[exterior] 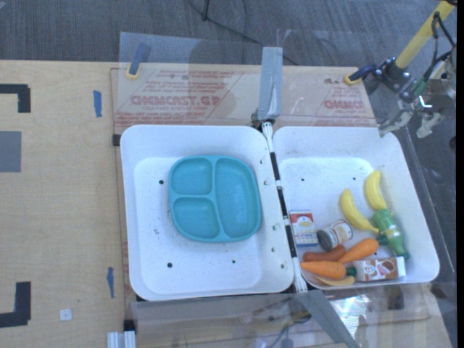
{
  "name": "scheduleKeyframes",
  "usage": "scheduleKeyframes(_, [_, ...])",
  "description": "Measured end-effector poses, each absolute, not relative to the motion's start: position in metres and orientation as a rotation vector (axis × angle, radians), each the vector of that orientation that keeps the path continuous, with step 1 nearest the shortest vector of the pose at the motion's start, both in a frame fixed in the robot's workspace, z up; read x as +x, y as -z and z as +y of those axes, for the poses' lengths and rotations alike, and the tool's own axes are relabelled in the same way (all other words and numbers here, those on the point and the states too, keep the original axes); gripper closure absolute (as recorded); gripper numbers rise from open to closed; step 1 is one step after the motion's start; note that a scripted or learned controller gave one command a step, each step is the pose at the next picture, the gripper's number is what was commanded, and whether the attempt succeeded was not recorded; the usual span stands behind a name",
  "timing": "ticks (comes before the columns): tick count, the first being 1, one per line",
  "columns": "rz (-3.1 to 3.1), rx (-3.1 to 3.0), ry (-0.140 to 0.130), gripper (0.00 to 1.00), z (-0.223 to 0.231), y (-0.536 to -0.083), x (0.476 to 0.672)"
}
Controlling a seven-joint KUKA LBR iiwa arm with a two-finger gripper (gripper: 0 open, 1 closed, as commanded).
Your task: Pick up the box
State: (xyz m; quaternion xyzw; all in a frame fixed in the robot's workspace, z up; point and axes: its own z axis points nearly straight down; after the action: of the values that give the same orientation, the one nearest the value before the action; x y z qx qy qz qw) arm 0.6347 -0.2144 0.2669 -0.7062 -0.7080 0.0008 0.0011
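Two white bins are set side by side on the bench. In the left bin a teal plate with three compartments is laid near the middle. In the right bin the box is found against the left wall, toward the near edge, beside a small can. Two bananas are placed toward the right wall, a green bottle just below them. Carrots and a carton are gathered along the near edge.
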Motion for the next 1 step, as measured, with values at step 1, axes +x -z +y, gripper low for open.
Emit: scheduleKeyframes(1, [-2.194, -2.244, -0.003, 0.0, -0.1078, -0.1446, 0.5705])
